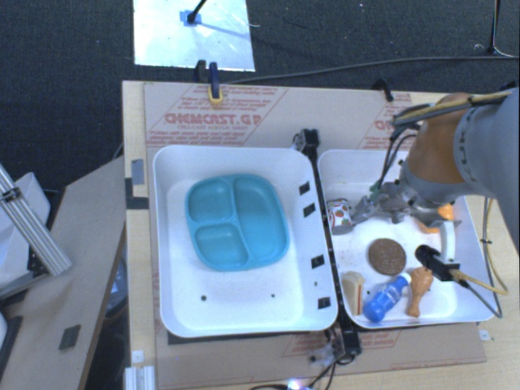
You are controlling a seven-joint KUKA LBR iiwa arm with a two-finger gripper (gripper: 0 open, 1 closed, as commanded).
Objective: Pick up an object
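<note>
We start with the grey arm with the orange band [455, 153], which reaches in over the right-hand shallow white bin [351, 159]. Its two-finger gripper [363, 207] sits low in the upper left part of that bin, pointing towards the wall shared with the neighbouring bin. Whether the gripper is open or closed we cannot tell, and we see nothing clearly held in it.

The left-hand shallow white bin [236, 154] lies well apart from the gripper, across the dividing wall. It holds a light blue plastic plate with three compartments [237, 221].

The rest lies in the right bin. A flat brown round disc [387, 256] sits near the gripper, on the side towards the bin's front wall. Beyond it, against that front wall, are a small blue bottle with a white cap [385, 297], a tan drumstick-shaped piece [419, 287] and a short cream-coloured piece [353, 285]. A small orange piece [446, 213] shows back along the arm, behind the gripper.

We judge the likeliest pick to be the small white-and-red object [340, 214]. It lies just beside the gripper's tip, between the tip and the dividing wall, possibly touching it. It is too small for us to read a long axis. The coming move looks like a short push towards that wall, where there is little room to spare.
</note>
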